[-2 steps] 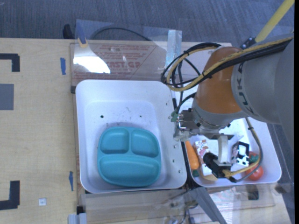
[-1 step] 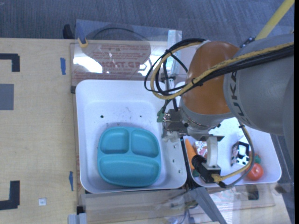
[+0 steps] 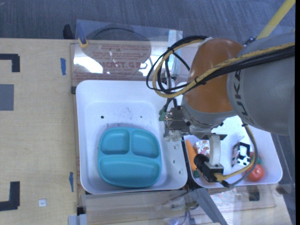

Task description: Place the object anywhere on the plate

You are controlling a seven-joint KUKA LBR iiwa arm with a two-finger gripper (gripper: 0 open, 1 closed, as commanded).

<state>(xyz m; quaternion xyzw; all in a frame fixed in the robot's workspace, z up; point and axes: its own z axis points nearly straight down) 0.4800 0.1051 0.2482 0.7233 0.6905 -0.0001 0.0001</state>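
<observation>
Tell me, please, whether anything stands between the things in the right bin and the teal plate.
Only the bins' adjoining walls stand between the red round thing and the plate; the arm hangs over the right bin.

Grey arm (image 3: 268, 97), orange band (image 3: 211, 76) — black, yellow cables (image 3: 280, 12)

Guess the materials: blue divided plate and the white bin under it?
Plate: probably moulded plastic, matte teal; rounded compartment ridges, no sharp glare. Bin: likely plastic too, smooth white; rounded corners, dark scuffs on its floor.
</observation>
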